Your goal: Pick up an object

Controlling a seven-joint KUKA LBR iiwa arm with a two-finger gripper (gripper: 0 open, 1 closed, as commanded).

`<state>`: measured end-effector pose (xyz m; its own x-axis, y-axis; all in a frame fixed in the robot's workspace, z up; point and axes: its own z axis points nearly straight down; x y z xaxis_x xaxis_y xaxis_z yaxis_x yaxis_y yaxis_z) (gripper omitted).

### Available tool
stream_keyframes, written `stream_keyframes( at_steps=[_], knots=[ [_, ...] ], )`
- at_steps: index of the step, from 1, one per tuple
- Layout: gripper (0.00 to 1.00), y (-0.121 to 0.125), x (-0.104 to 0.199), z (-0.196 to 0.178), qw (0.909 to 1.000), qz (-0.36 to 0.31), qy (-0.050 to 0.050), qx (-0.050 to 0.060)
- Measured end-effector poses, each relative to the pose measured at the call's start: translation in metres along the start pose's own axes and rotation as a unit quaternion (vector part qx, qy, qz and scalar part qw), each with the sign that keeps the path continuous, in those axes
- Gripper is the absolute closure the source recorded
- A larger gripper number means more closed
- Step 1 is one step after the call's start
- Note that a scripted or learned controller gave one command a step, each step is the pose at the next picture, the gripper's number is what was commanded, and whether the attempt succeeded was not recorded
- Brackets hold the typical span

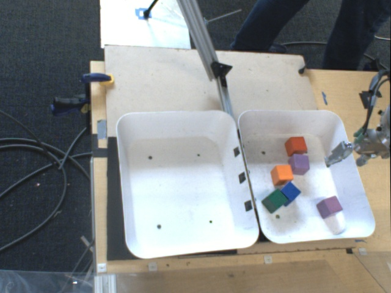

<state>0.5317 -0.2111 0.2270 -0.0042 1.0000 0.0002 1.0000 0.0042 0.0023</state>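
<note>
A: Two white bins side by side on the tabletop: left bin and right bin. Seven things in the right one?

B: Six cubes for certain. One red-orange cube toward the far wall, with a purple cube touching its near side. One orange cube just beside that, toward the divider. One blue cube and one green cube pressed together, both turned at an angle. A second purple cube apart from the rest, near the front right corner.

A: And the seventh?

B: A pale white piece touching the second purple cube on its near side. Hard to separate from the white floor of the bin, so shape unclear.

A: How about the cubes themselves?

B: Small, matte, solid-coloured, all resting flat on the bin floor.

A: Gripper?

B: One gripper, reaching in over the right bin's right wall, level with the first purple cube yet well apart from it. Nothing seen held. Partly cut off at the edge and blurred; open or closed, impossible to tell.

A: Anything else half seen?

B: A slanted metal pole crossing the tabletop, its top cut off.
</note>
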Motion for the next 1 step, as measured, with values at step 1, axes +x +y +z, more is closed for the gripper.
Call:
stream_keyframes(
  at_steps=[1],
  knots=[
    [0.0,0.0927,-0.0026,0.1299,1.0,-0.001,0.0,0.001]
  ],
)
